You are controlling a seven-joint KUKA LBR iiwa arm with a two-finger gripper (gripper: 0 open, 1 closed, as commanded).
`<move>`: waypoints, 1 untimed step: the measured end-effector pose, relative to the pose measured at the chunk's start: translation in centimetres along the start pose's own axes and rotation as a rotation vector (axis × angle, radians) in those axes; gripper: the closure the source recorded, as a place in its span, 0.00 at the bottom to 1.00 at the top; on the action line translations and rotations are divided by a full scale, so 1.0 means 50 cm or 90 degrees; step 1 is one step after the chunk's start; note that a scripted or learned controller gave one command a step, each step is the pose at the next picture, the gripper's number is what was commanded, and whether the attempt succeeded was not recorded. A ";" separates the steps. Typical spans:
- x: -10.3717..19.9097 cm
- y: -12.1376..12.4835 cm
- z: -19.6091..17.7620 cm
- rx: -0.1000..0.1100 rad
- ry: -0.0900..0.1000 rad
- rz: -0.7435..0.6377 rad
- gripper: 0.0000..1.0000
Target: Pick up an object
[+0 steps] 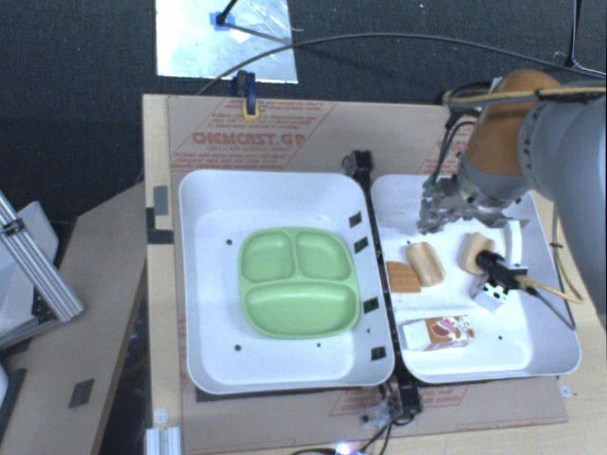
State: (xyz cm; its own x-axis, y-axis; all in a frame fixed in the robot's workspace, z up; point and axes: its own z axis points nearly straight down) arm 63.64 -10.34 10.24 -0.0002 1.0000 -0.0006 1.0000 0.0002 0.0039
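Observation:
My gripper hangs low over the far part of the right bin, just behind a tan bun-shaped roll. Touching the roll's left side lies a flat orange waffle piece. A second tan roll rests to the right, partly under the wrist. Near the bin's front lies a white packet with a red-brown picture. I see none of these things in the gripper.
The left bin holds a green three-part plate. A black-clipped divider runs between the bins. The grey arm with its orange band covers the right bin's far right corner.

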 end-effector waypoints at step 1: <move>-0.008 -0.015 -0.105 -0.002 0.000 0.001 1.00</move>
State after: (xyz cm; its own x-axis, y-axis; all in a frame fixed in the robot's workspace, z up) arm 62.88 -10.75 15.48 0.0013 1.0000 -0.0013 1.0000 -0.0013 0.0066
